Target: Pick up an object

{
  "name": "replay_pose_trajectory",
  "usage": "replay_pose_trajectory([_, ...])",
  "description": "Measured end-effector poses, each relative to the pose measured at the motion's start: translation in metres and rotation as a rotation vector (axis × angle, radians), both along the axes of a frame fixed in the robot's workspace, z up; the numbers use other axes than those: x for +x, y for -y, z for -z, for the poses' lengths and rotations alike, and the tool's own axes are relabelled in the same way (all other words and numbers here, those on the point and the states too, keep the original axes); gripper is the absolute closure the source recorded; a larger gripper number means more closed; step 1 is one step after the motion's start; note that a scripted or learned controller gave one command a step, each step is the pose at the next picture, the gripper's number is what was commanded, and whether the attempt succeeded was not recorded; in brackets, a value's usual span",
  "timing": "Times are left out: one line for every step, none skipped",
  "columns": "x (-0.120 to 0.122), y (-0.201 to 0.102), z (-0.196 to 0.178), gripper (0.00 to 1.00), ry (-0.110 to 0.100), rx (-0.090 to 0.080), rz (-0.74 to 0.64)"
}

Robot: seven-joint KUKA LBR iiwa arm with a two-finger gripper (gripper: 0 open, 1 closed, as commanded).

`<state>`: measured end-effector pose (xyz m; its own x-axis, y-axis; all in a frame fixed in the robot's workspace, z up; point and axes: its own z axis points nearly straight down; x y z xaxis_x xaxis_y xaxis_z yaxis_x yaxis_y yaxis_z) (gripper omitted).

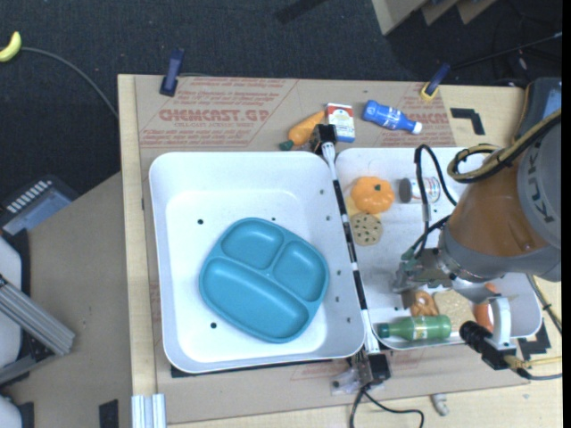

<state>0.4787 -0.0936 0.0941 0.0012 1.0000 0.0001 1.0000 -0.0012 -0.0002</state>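
My gripper hangs low in the right bin, just above a small brown pastry-like item. A green bottle lies on its side along that bin's front wall. An orange pumpkin-shaped fruit and a round speckled cookie rest near the bin's left wall. A small orange and white object sits to the right, partly hidden by the arm. Nothing shows as held.
The left bin holds a blue divided plate. Behind the bins on the board lie a blue bottle, a red and white carton and an orange carrot-like item. A black cable loops over the right bin's back.
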Motion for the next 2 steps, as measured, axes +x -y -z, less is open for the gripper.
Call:
replay_pose_trajectory([-0.0001,0.0000,0.0002,0.00,0.000,0.000,0.000])
replay_pose_trajectory([0.0001,-0.0001,-0.0097,1.00,0.001,-0.001,0.001])
